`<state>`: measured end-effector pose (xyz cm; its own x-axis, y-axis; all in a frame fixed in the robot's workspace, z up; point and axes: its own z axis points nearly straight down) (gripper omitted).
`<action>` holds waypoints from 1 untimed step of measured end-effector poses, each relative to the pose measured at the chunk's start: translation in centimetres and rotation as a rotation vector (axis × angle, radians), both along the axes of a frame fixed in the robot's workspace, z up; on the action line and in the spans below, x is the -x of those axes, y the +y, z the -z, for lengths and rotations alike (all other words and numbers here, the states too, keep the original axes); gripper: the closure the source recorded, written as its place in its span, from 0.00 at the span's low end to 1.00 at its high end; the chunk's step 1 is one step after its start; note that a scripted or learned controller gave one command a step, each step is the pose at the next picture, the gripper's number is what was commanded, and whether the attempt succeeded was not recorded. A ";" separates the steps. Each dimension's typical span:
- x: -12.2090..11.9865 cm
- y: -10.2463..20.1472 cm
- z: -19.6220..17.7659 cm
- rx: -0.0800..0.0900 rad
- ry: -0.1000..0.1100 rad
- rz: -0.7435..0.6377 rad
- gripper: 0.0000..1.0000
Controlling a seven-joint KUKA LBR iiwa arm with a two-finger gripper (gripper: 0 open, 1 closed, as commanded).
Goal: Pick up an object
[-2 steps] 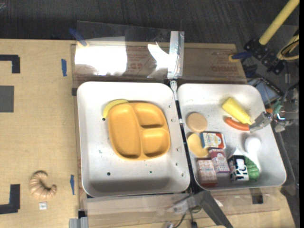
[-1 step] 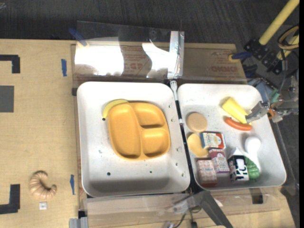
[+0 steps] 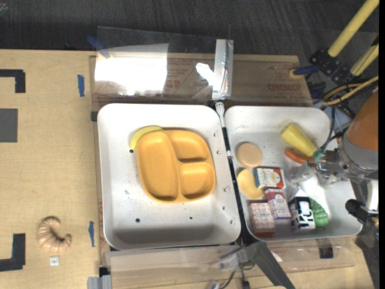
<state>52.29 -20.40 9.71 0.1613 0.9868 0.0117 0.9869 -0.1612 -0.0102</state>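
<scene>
Camera view shows your hand (image 3: 317,163) low in the right bin (image 3: 272,114), grip state I cannot tell, beside the yellow block (image 3: 299,138) among tightly packed items, so it may nudge neighbours and close on nothing

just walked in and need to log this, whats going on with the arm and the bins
A grey KUKA arm with an orange band reaches in from the right, its end effector low over the right bin. That bin holds small items: a yellow block, a tan disc, small cartons. The left bin holds a yellow divided tray. Nothing can be seen gripped yet.
</scene>
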 end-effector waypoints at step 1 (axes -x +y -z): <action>0.0 -0.6 -1.3 0.011 -0.007 0.007 1.00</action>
<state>52.33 -21.04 10.96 0.1683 0.9857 0.0019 0.9857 -0.1683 -0.0014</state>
